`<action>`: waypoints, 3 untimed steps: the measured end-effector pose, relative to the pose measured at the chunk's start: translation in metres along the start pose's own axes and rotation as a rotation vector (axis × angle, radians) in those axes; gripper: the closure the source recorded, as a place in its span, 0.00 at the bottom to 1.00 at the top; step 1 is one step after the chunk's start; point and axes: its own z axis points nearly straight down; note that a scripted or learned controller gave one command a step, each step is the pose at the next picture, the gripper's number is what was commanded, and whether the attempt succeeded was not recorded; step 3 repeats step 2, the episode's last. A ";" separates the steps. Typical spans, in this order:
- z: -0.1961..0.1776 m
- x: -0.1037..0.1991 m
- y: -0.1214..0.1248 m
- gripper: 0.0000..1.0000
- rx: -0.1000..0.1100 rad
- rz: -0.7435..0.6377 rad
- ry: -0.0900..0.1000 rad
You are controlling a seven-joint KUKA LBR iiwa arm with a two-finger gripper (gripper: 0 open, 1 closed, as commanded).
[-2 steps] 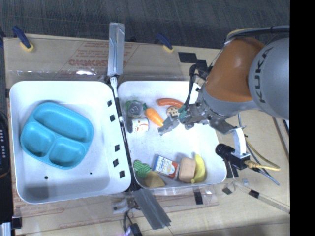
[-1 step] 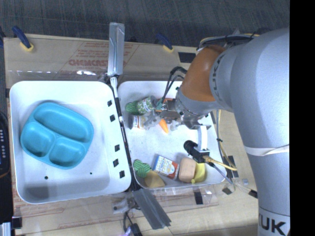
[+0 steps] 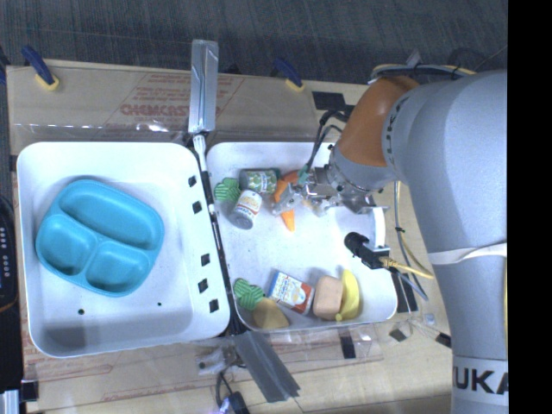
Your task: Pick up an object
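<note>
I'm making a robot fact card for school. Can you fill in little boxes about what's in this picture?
arm: grey with orange band, reaching in from the right
pincer: low in the right bin's upper part, by the toy carrot
left bin: holds a blue divided plate
right bin: small cans near the top; banana, snack box near the bottom
holding anything: cannot tell

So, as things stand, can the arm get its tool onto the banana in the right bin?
Probably yes: the banana lies exposed by the bin's near wall, nothing over it, though a tan block crowds one side.
</note>
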 end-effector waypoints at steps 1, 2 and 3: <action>-0.011 0.001 0.001 1.00 0.000 -0.004 0.002; -0.114 0.049 0.049 1.00 -0.011 0.036 0.001; -0.114 0.049 0.049 1.00 -0.011 0.036 0.001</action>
